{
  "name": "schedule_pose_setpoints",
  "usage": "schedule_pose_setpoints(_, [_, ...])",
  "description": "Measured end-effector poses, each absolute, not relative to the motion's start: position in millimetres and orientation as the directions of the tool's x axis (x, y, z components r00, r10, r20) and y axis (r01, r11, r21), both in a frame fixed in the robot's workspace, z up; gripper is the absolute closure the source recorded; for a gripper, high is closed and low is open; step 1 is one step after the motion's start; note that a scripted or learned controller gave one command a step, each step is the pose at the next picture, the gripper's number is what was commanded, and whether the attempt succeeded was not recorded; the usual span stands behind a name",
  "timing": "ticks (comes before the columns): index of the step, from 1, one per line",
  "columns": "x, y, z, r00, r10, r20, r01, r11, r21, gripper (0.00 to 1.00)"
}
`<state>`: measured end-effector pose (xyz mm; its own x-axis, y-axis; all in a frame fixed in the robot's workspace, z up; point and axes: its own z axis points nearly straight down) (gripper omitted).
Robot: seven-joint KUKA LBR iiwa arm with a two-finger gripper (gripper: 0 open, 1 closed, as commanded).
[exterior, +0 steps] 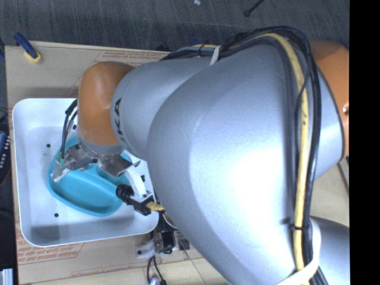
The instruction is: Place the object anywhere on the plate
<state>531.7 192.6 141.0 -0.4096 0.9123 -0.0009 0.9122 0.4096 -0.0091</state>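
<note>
A blue plate [89, 193] lies in the left white bin [28, 129], toward its middle. My gripper [64, 162] hangs low over the plate's left rim, below the orange band [98, 100] of the wrist. A small greenish bit [60, 157] shows right at the gripper's tip, too small to tell what it is or whether it is held. The arm's body hides the plate's right part.
The grey arm [237, 159] covers the right side of the view, including the second bin. A blue and yellow clamp [27, 46] sits on the bench's far left corner. Cables [157, 242] hang at the bin's front right corner.
</note>
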Motion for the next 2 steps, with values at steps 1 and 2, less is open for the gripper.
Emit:
schedule_pose_setpoints(1, [475.6,205.5,208.4,-0.664,0.748,0.002,0.748,0.664,-0.007,0.0])
schedule_pose_setpoints(2, [475.8,206.3,218.0,-0.67,0.743,0.004,0.743,0.67,-0.011,1.0])
